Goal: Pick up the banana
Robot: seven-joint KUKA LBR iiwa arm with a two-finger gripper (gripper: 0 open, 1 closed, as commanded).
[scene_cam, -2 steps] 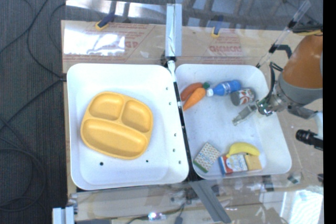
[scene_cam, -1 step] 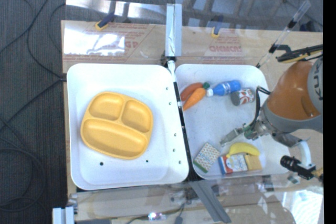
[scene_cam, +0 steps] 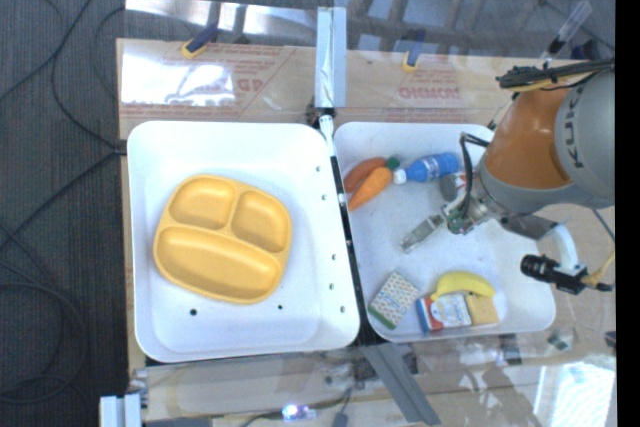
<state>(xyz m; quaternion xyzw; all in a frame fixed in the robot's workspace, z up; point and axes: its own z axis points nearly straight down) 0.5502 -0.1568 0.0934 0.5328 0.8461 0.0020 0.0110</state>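
Note:
The yellow banana point(scene_cam: 466, 284) lies in the right bin point(scene_cam: 520, 315) near its front right corner, resting against the top of a small carton. My gripper point(scene_cam: 421, 233) hangs low over the middle of the right bin, up and to the left of the banana and apart from it. Nothing shows in its grasp. The arm's orange band point(scene_cam: 527, 150) sits over the bin's right side.
Two orange carrots point(scene_cam: 366, 180) and a small water bottle point(scene_cam: 430, 167) lie at the back of the right bin. A speckled pad point(scene_cam: 394, 298) and a carton point(scene_cam: 458, 312) sit along the front. The left bin point(scene_cam: 150, 315) holds a yellow divided plate point(scene_cam: 222, 237).

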